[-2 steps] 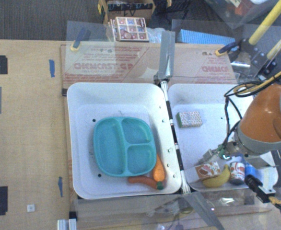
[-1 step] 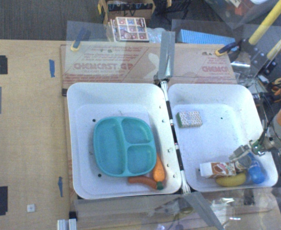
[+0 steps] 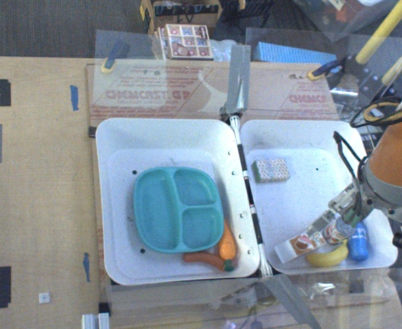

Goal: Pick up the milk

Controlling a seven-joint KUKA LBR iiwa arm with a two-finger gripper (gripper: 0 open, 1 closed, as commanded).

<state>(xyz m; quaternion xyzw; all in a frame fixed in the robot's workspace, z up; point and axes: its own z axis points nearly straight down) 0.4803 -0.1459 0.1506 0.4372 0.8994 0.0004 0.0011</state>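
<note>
Milk carton lower right of frame, label unreadable | lying tilted, touching banana | gripper at carton's upper end, grip state cannot tell

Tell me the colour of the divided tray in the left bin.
Teal, seen in the camera view: the divided tray.

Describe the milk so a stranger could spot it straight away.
Look in the right bin, at its near corner under the gripper. The milk is the slim carton lying tilted there; unlike the yellow banana and blue bottle beside it, it is boxy and printed.
</note>
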